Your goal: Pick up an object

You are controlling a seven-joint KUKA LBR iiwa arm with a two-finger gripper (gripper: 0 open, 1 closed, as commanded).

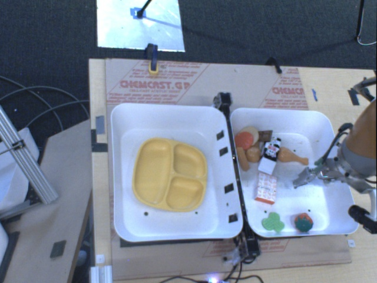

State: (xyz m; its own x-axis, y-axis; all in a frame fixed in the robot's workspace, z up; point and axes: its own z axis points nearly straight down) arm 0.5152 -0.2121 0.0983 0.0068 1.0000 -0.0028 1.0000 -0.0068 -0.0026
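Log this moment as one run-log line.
phase: approach | gripper: over right white bin, nothing visibly held | nearest: tan plastic drumstick | left white bin: yellow divided plastic tray

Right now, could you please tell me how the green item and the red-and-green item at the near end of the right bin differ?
The green item is flat and lobed like a clover leaf, one colour throughout; the red-and-green item is rounder and bulkier, red with a green patch. The green item lies nearer the divider between the bins, the red-and-green item nearer the arm's side. Both are small, rest apart on the right bin floor, away from the claw.
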